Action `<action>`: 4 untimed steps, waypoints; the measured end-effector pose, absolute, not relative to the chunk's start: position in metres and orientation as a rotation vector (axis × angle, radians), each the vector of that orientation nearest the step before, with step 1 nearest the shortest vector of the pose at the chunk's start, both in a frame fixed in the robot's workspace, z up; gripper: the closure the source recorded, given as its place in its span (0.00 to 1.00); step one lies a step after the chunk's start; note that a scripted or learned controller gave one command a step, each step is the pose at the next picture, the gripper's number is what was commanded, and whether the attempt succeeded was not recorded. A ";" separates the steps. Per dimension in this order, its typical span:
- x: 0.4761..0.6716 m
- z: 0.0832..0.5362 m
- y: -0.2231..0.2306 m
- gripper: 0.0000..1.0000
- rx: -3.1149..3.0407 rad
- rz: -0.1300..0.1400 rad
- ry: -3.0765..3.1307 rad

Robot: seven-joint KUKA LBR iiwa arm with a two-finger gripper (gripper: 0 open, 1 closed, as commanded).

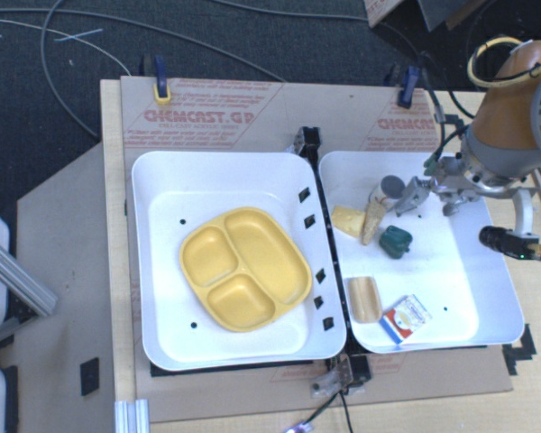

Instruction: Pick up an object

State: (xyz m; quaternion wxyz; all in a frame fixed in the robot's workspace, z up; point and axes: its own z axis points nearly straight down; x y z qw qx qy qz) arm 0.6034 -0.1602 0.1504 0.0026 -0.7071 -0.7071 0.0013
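- The gripper [415, 197] sits low over the upper part of the right bin [487, 287], reaching in from the right. I cannot tell whether it is spread or closed; it is too small and cluttered here.
- Nothing can be made out between its tips, so I would judge that no object is held.
- Nearest candidates: a small grey round piece [391, 187] just left of the tip, and a pale yellow object [359, 223] lying slantwise just below it, with a dark green block [396, 241] touching or almost touching its lower right.
- The risk is crowding. Those three sit so close that a descent could catch two at once, or nudge one aside and close on nothing.
- The pale yellow object lies against the divider between the bins, and I cannot tell whether it is tilted; a finger could pin it to the wall or skid off its slope.
- Farther down the same bin lie a tan block [364, 299] and a small red, white and blue packet [404, 318]. Both look flat, so a pinch may slide over them.
- In the left bin [162, 242], well apart, the yellow divided tray [244, 267] looks too broad for a clean grip except at its rim.
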 end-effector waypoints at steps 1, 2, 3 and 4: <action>0.608 0.099 -0.151 0.00 -2.217 0.003 -2.220; 0.609 0.113 -0.151 1.00 -2.222 -0.002 -2.221; 0.608 0.159 -0.158 1.00 -2.225 -0.003 -2.223; 0.616 0.205 -0.161 1.00 -2.223 -0.003 -2.225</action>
